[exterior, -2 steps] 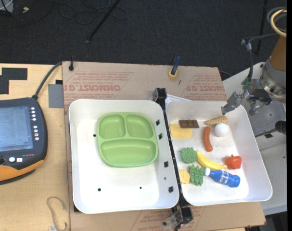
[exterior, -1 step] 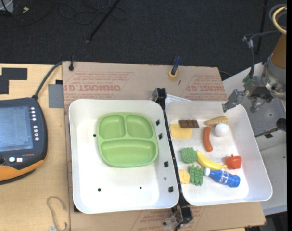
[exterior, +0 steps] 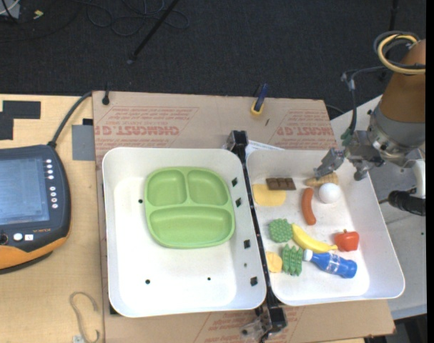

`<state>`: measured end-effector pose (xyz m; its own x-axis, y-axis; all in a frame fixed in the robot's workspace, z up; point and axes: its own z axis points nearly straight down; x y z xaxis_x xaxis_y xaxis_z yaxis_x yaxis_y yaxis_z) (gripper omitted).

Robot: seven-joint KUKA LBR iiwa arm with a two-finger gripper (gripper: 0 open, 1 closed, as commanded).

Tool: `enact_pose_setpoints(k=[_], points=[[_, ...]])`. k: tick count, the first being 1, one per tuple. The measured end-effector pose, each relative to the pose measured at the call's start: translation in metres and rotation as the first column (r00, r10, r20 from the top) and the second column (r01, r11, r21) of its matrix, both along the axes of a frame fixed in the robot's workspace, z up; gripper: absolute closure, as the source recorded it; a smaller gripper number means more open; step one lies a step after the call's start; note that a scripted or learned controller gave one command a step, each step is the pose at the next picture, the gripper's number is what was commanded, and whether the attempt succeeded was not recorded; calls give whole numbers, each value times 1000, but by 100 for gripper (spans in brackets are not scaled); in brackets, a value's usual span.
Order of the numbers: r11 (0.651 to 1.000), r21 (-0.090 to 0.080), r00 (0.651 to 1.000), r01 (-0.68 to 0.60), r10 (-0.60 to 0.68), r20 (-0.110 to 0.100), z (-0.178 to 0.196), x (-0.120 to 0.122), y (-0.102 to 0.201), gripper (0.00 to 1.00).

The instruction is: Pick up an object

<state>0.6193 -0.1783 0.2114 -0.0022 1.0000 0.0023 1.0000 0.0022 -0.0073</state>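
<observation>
Toy food fills the right-hand white bin (exterior: 388,263), and going from the lower edge of the frame upward there is a blue bottle (exterior: 333,264), a yellow banana (exterior: 309,239), a red pepper (exterior: 347,240), an orange sausage (exterior: 307,206) and a white egg (exterior: 329,192); all look light, hard and slick. Just above the egg hangs the claw (exterior: 329,164) (fingers too blurred to tell whether apart or together, nothing visibly between them). My guess is the sausage offers the surest hold, pinched across its narrow middle, whereas the round egg would likely squirt free.
</observation>
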Motion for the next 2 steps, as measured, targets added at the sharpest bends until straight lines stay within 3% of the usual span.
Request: enact_pose_setpoints(k=[1,2], points=[[1000,0,1000,-1,1,0,-58,5,7,0],[1000,-3,1000,-4,4,19,-96,16,12,0]])
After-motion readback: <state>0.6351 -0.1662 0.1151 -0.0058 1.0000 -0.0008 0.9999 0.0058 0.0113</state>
